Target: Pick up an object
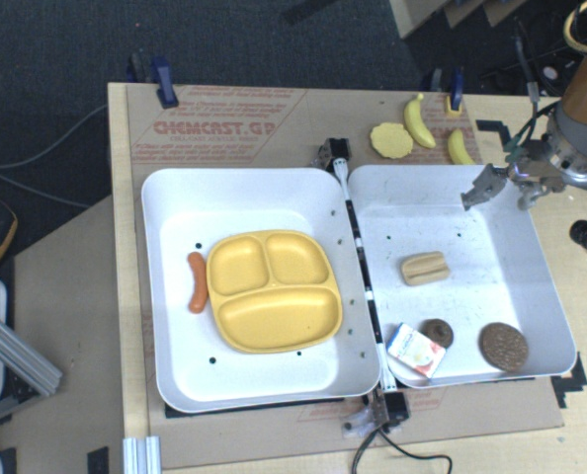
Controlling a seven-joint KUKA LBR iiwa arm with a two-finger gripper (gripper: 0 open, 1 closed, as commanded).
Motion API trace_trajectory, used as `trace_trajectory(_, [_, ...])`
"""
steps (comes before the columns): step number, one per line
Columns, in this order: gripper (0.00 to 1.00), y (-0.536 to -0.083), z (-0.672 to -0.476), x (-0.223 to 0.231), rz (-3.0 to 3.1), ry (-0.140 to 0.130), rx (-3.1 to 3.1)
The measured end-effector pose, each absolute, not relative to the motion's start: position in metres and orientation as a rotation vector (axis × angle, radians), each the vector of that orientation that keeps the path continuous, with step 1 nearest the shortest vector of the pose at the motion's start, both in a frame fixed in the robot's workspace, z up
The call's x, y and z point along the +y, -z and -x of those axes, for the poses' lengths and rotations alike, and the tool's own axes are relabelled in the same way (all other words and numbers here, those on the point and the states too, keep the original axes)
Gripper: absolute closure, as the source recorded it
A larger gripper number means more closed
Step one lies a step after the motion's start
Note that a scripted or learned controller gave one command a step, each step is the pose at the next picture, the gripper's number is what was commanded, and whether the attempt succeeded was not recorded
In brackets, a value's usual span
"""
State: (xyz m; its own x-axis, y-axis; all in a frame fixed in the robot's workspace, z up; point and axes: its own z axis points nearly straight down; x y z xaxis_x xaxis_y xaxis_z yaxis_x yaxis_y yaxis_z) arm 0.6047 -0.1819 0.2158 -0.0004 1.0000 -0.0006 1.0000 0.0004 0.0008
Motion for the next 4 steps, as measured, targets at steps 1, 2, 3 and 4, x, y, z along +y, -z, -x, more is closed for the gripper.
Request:
trace_trajectory(1, [0.0, -0.088, -0.624, -0.121, -2.222, 0.006, 2.236])
trace_trajectory(2, [0.0, -0.084, -0.585, -0.11, -2.227, 0.004, 2.225])
trace_trajectory(3, [0.0, -0.084, -0.498, -0.162, -2.235, 0.008, 2.217])
trace_trajectory(4, [0.0, -0.085, -0.57, -0.097, -2.21, -0.008, 2.228])
